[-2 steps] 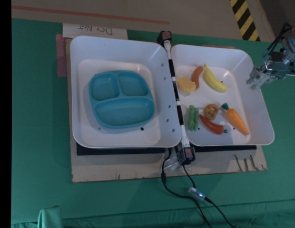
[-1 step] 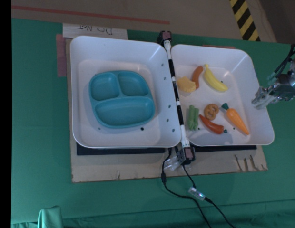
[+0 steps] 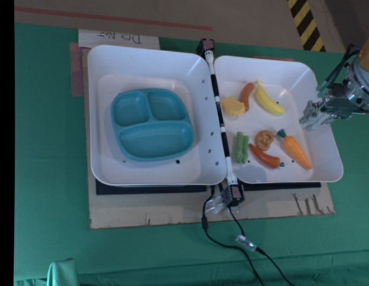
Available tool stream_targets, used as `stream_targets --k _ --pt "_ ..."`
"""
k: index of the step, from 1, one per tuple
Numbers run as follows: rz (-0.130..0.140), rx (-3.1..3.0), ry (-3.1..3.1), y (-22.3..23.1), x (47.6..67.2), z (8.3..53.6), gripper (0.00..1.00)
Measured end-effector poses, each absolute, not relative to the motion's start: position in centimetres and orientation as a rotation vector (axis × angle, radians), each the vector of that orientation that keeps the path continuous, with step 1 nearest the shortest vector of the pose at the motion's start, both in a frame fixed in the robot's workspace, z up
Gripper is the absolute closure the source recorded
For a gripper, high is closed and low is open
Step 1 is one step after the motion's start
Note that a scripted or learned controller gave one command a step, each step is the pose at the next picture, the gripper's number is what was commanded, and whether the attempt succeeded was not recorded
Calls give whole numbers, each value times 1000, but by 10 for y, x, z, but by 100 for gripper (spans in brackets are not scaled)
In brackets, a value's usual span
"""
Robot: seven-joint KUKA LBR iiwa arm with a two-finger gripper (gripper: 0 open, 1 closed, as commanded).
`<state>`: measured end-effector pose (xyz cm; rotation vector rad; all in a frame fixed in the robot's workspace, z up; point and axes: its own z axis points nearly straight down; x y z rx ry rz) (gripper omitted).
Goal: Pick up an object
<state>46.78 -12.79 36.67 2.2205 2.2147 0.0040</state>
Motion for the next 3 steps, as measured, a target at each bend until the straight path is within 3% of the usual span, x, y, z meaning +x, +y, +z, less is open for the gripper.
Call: stream_targets --k 1,2,3 --pt "2 2223 2214 -124 467 288 100" --pt "2 2223 2215 -124 468 288 0" --pt "4 2222 2213 -132 481 191 0"
